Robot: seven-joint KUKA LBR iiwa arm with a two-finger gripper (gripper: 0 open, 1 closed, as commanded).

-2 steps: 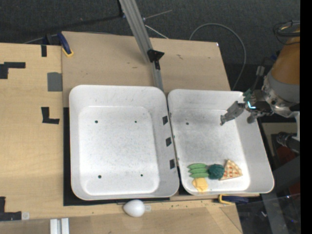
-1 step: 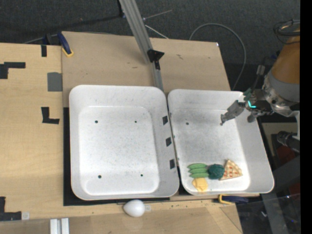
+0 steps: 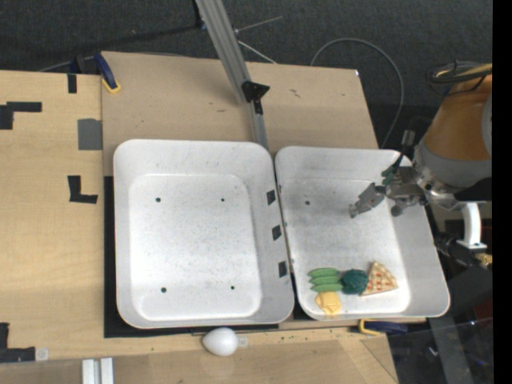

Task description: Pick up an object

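My gripper (image 3: 378,206) hangs over the upper right part of the right bin (image 3: 336,174), open, with nothing between its fingers. Four small toys lie clustered in that bin's front corner, well below the gripper. They are a green pea pod (image 3: 324,277), a dark green lump (image 3: 353,280), a pizza slice (image 3: 380,279) and a yellow piece (image 3: 328,301). The pod, lump and slice touch in a row; the yellow piece sits just in front of the pod.
The left bin (image 3: 192,166) lies beside the right one, their rims meeting in the middle. A white egg-shaped object (image 3: 220,342) rests on the bench in front of the left bin. A grey metal pole (image 3: 228,42) slants in from the top.
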